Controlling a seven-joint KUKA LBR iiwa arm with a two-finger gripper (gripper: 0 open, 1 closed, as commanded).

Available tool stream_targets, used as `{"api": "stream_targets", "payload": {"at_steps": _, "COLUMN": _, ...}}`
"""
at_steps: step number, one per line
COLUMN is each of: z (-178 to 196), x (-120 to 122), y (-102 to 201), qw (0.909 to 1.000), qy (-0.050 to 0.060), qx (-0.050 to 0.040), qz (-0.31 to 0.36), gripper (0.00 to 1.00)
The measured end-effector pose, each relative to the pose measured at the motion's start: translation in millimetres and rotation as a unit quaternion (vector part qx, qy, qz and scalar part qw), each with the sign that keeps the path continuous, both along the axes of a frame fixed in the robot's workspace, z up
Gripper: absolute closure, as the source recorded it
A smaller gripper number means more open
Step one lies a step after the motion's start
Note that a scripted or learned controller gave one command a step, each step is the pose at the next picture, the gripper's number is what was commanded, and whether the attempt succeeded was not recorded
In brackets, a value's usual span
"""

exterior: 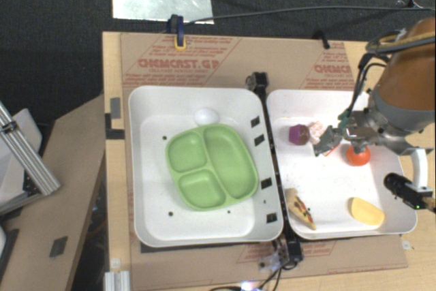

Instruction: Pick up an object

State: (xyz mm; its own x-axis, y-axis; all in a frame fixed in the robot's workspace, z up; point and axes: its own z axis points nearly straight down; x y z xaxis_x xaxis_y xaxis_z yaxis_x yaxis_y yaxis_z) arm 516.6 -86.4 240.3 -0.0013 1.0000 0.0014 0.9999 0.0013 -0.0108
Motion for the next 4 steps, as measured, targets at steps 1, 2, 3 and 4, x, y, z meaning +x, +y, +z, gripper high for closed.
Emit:
{"api": "stream_targets", "payload": {"at_steps": 1, "z": 5.8, "x": 2.3, "y": 0.1, "qw": 1.0, "qy": -0.006, "qx": -0.0006, "qz": 0.001, "gripper": 0.0}}
{"api": "stream_targets", "payload": {"at_steps": 2, "z": -55.3, "x": 5.3, "y": -0.8, "qw": 1.0, "qy": -0.005, "qx": -0.0005, "qz": 0.0, "gripper": 0.0}}
{"api": "stream_targets", "payload": {"at_steps": 3, "z": -103.3, "x": 3.1, "y": -10.0, "qw": 1.0, "qy": -0.005, "qx": -0.0004, "qz": 0.0, "gripper": 0.0}}
{"api": "stream_targets", "payload": {"at_steps": 4, "z": -155.3, "x": 3.2, "y": -9.6, "qw": 1.0, "qy": -0.004, "qx": -0.0002, "qz": 0.0, "gripper": 0.0}}
